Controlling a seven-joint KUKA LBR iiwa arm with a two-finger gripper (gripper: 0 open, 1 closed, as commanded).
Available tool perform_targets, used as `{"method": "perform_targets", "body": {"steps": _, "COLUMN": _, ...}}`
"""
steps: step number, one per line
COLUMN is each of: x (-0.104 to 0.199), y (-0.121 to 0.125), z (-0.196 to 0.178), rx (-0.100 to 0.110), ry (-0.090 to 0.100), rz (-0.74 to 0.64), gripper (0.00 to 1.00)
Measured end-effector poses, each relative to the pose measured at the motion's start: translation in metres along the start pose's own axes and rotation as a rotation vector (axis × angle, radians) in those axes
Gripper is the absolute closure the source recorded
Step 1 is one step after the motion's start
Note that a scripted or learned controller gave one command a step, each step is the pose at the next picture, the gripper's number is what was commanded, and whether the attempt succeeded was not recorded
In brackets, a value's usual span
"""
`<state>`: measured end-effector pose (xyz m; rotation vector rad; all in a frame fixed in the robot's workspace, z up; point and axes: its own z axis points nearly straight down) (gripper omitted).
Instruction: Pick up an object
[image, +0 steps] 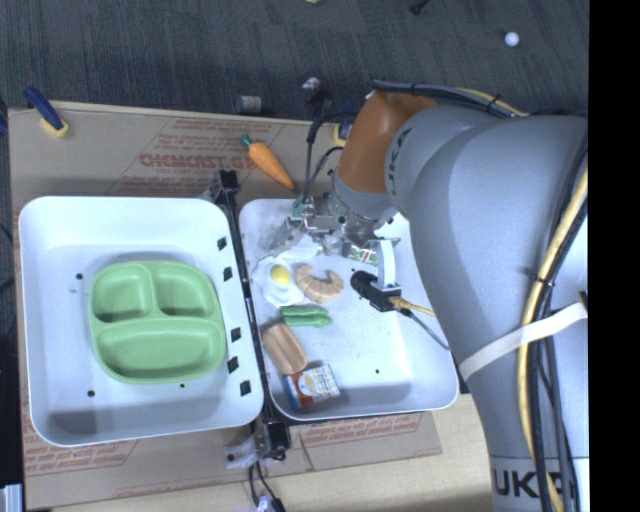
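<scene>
White left bin (60, 400) held a green divided plate (155, 320). Right bin (430, 385) held fried egg (280, 280), croissant (322, 285), green pod (306, 317), bun (284, 348), carton (312, 386). My gripper (335, 232) hung at its far end, apparently over nothing; finger state indeterminate.

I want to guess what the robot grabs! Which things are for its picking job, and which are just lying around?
For the job: gripper, fried egg, croissant, green bean pod, hot dog bun, small packet, right bin.

Lying about: green divided plate, carrot, left bin.
</scene>
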<state>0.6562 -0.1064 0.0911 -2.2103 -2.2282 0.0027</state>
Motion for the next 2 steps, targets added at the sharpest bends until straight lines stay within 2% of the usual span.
{"method": "perform_targets", "body": {"steps": 1, "x": 0.000, "y": 0.001, "z": -0.011, "rx": 0.001, "ry": -0.001, "rz": -0.005, "gripper": 1.00}}
{"method": "perform_targets", "body": {"steps": 2, "x": 0.062, "y": 0.001, "z": -0.102, "rx": -0.003, "ry": 0.000, "rz": 0.002, "gripper": 1.00}}
